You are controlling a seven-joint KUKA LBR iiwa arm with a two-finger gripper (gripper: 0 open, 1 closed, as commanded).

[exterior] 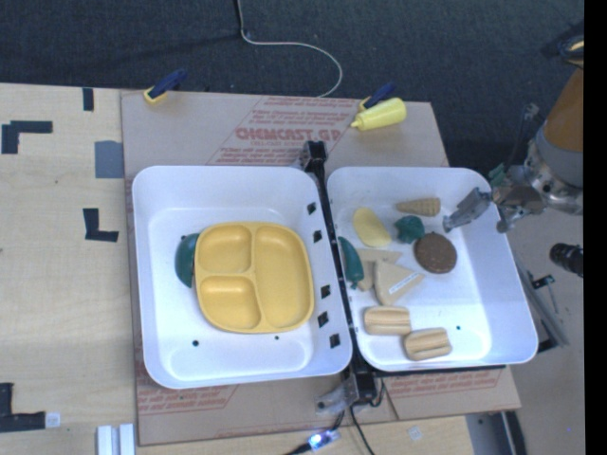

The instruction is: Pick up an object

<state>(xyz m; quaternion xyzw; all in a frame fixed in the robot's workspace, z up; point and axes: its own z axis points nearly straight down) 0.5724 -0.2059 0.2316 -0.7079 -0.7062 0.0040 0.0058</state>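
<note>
Robotics lab: cardboard-backed white bins (pixel 152 254)

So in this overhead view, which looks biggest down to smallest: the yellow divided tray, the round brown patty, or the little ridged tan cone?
1. Yellow divided plastic tray, by far the largest.
2. Round brown patty.
3. Ridged tan cone, somewhat smaller than the patty; it looks longer but slimmer, so that gap is narrow.
</note>
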